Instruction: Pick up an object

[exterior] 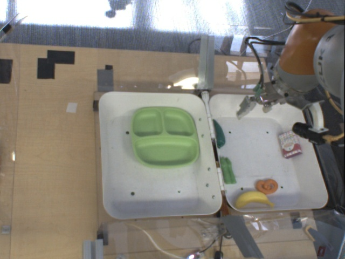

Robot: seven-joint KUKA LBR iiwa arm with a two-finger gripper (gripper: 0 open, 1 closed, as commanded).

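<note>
Bench: pale wood top (48, 161), two shallow white bins side by side, a grey divider post between them at the far edge.
Left bin (116, 198): one green divided plate (164, 136), three compartments, sitting flat in the middle.
Right bin (253, 139): several small things, all resting on the floor of the bin.
Banana (254, 199): yellow, at the near edge, curved side toward the far wall.
Orange ring (267, 186): just beside the banana, touching or nearly so; cannot tell which.
Carton (290, 144): small red and white box, near the right wall, well apart from the banana.
Dark green piece (219, 134): long, lying along the left wall.
Light green piece (228, 170): flat, just nearer along the same wall.
Arm (304, 53): grey with orange band, over the far right corner.
Gripper (253, 104): above the far wall of the right bin, nothing between its fingers; whether they are spread or pressed together, cannot tell.
</note>
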